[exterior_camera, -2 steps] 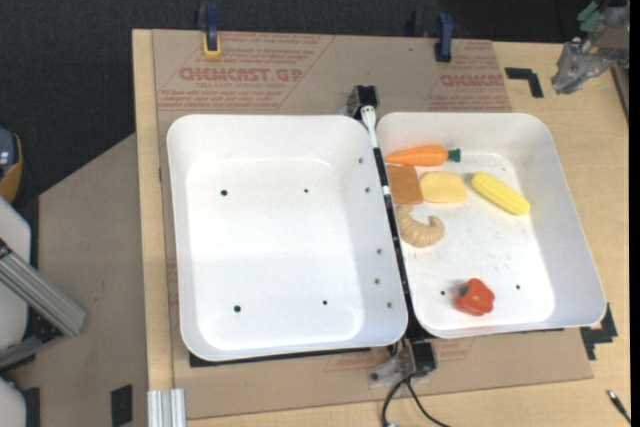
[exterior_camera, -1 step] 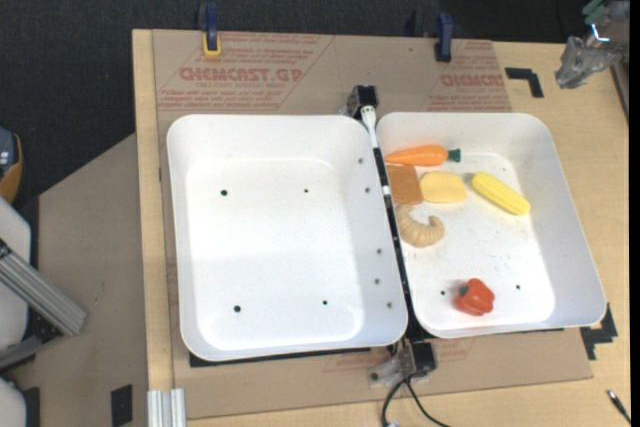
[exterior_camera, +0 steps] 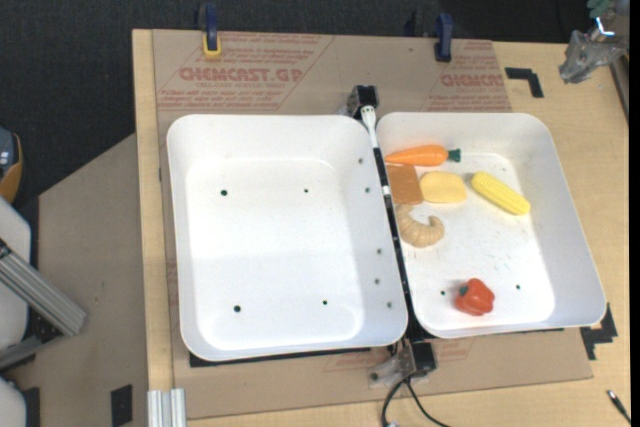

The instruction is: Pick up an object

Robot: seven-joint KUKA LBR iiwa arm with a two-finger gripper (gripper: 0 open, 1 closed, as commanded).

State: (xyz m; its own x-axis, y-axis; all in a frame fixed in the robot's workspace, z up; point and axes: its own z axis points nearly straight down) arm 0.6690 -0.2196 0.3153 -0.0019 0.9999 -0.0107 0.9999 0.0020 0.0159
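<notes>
Two white bins sit side by side on a brown board with red lettering, and all the stuff is in the right bin. From the one overhead camera: there's a carrot lying flat near the far edge, pointing sideways with its green tip to the right. Just below it is a tan bread-looking slab tucked against the divider between the bins, and right beside that a pale yellow chunk, the two about touching. A corn cob lies at an angle just right of the chunk. A curled beige piece, croissant or shrimp, can't say which, sits under the bread. A red pepper is off alone near the front edge, well apart from the others. Left bin just shows its dark dots. Two blue clamps pin the board at the back. As for the jaws, can't tell
</notes>
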